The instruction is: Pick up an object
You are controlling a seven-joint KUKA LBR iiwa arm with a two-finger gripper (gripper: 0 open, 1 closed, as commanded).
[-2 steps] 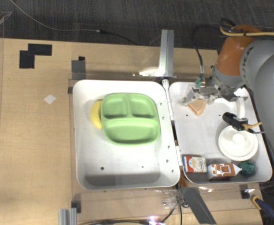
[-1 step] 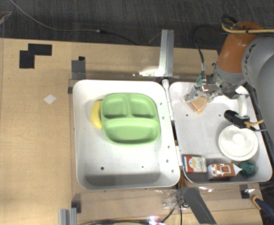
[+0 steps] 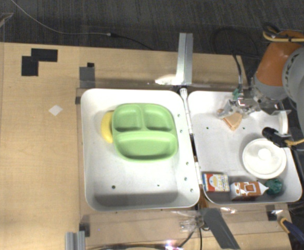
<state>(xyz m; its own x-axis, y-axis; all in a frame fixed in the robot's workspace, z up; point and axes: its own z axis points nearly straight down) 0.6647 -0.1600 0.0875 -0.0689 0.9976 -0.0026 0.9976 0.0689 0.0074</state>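
My gripper (image 3: 239, 106) hangs over the back of the right bin (image 3: 214, 139), at the end of the grey arm with its orange band. A tan wedge-shaped piece (image 3: 233, 121) lies just below and left of the gripper's tip, close to it or touching; I cannot tell which. A white round bowl (image 3: 264, 158) sits at the right of this bin. Along the bin's front edge lie a small red and white carton (image 3: 216, 182), a brown carton (image 3: 247, 190) and a dark green object (image 3: 275, 186).
The left bin (image 3: 136, 189) holds a green divided plate (image 3: 143, 130), with a yellow object (image 3: 106, 127) showing from under the plate's left edge. A metal post (image 3: 185, 61) stands behind the wall between the bins.
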